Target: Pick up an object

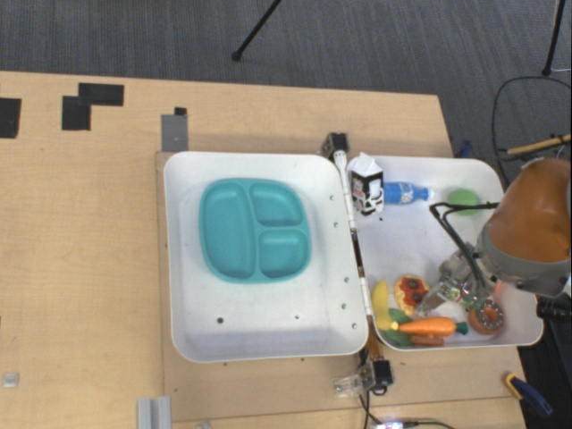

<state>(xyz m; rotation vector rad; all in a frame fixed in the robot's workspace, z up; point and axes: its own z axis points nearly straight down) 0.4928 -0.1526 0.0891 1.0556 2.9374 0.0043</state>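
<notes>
My gripper (450,290) hangs low over the right bin (411,239), its metal fingers down among the toy food at the bin's front. Just left of it lies a red and yellow pizza slice (412,290). An orange carrot (427,327) lies along the front wall, with a yellow banana (382,302) to its left and a round reddish piece (487,316) to the right. At the back stand a small milk carton (365,185), a blue bottle (407,193) lying down and a green ball (464,199). The arm's orange band (534,222) covers the bin's right side.
The left bin (192,320) holds a teal divided plate (255,229). A black cable (456,231) loops from the arm across the right bin. The wooden bench (80,266) extends left; a clamp (365,381) sits at the bins' front junction.
</notes>
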